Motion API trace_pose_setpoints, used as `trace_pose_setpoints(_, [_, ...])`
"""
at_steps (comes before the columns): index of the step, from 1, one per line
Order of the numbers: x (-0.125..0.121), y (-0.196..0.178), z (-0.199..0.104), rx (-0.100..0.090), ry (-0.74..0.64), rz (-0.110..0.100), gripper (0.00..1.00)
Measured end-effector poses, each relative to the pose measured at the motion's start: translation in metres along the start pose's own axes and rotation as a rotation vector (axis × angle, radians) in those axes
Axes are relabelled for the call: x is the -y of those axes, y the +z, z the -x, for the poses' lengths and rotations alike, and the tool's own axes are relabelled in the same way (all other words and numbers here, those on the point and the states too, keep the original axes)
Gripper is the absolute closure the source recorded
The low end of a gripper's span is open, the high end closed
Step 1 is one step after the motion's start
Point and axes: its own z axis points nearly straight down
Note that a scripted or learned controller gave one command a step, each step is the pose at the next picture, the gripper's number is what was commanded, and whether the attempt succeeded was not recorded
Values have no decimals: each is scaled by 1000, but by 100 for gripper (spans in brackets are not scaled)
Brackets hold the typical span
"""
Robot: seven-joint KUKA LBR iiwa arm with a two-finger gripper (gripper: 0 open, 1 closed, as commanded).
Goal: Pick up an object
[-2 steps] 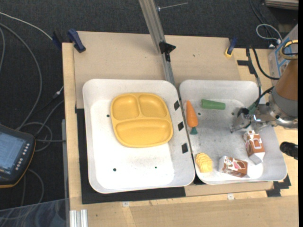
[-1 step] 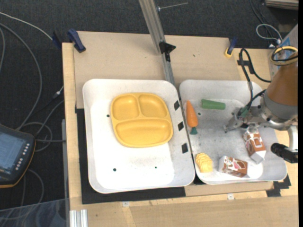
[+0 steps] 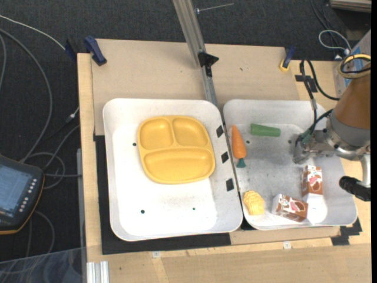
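In the left white bin a smooth yellow three-compartment plate lies near its twelve o'clock side. In the speckled right bin, a tapered orange carrot lies at nine o'clock, a knobbly yellow corn piece at seven, a flat green bar at twelve, and two glossy brown-and-white cartons toward five. The gripper sits at three o'clock, blurred; I cannot tell its opening or any hold.

Well apart from the gripper, beyond the bench, a handheld screen lies among loose cables
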Motion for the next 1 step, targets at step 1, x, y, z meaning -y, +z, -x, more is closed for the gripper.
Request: trace_pose_setpoints(1, [-9, -62, -3, -6, -2, -11, 100])
